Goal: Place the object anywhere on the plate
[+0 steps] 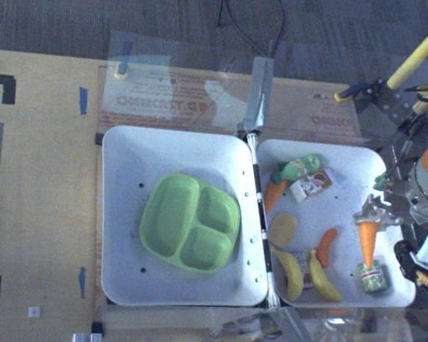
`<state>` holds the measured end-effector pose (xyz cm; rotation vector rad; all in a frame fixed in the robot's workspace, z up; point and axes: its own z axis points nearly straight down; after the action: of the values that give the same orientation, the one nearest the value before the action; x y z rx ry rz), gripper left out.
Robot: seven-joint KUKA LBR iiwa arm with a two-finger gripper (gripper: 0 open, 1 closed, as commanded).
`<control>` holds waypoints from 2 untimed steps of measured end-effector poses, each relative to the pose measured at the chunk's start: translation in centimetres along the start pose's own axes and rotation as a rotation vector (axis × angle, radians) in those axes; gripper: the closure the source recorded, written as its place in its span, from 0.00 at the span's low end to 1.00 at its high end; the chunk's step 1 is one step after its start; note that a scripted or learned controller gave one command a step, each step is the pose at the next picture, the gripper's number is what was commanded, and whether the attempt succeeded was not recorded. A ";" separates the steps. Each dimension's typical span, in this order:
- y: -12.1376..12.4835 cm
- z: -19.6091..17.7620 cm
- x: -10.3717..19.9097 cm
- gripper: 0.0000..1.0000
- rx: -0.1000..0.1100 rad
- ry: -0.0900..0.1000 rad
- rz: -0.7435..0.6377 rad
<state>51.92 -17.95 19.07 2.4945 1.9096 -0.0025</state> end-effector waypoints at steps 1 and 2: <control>-2.7 -1.3 8.5 1.00 0.002 0.002 -0.071; -0.2 0.6 16.0 1.00 -0.001 0.001 -0.060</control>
<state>55.84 -2.49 18.40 2.4362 1.9832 -0.0004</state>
